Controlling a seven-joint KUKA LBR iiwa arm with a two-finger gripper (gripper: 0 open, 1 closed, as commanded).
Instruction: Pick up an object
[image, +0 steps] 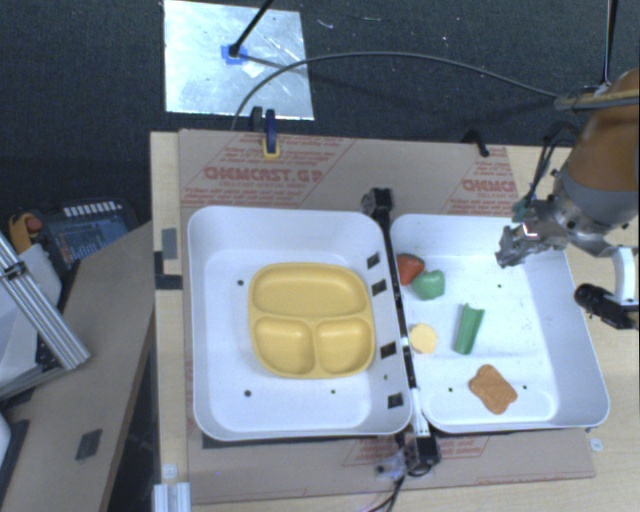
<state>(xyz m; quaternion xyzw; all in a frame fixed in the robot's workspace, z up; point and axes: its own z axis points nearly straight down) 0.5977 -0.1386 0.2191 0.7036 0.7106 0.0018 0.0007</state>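
Right bin (585, 395) has decent open floor along its far wall and right side, but the near-left part is cluttered: a red piece (409, 267) touching a green piece (429, 285), a pale yellow round (423, 338), a green stick (467, 329) and a brown cookie-looking thing (493, 389), with only narrow gaps between them. The gripper (513, 247) hangs over the far right of that bin, well apart from all of them. The left bin (205, 300) is mostly taken by a yellow divided tray (308, 318), leaving a bare strip around it, and the black clips (392, 330) on the shared wall block a low pass between bins.
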